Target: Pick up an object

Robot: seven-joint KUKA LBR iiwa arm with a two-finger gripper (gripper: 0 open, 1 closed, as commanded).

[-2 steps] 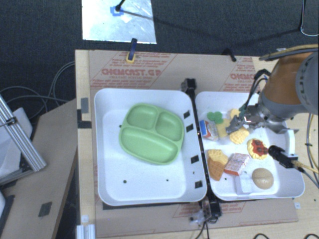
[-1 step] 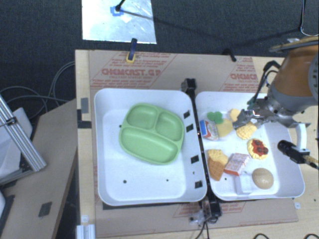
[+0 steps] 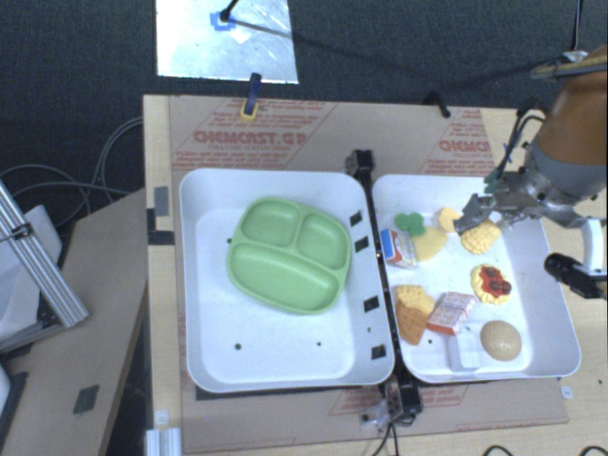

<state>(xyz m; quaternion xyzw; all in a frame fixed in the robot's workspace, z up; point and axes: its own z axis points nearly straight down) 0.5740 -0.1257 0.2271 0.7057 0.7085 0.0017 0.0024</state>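
Your target sits in the right bin [image 3: 560, 345], up in its far half: a yellow corn cob [image 3: 481, 237], lying flat with its long axis slanted from lower left to upper right, the upper end tucked under the tool. The gripper [image 3: 482, 215] hangs right over that upper end, and you can see the dark fingers [image 3: 471, 218] down beside the cob, but whether they are spread or closed on it, you cannot tell from this angle. Just left of the cob you have a small yellow piece [image 3: 448, 219], then a pale yellow pear-shaped piece [image 3: 430, 245], a green leafy piece [image 3: 410, 224] and a red and white packet [image 3: 400, 248] against the bin's left wall. Nearer the camera there's a round tart with red topping [image 3: 491, 284], a pink wrapped packet [image 3: 452, 313], an orange waffle-like piece [image 3: 413, 312] and a tan bread roll [image 3: 501, 340]. Over in the left bin [image 3: 204, 255] a green divided plate [image 3: 289, 254] lies alone, well apart from everything. The arm [image 3: 575, 126] comes in from the right, orange band up top.
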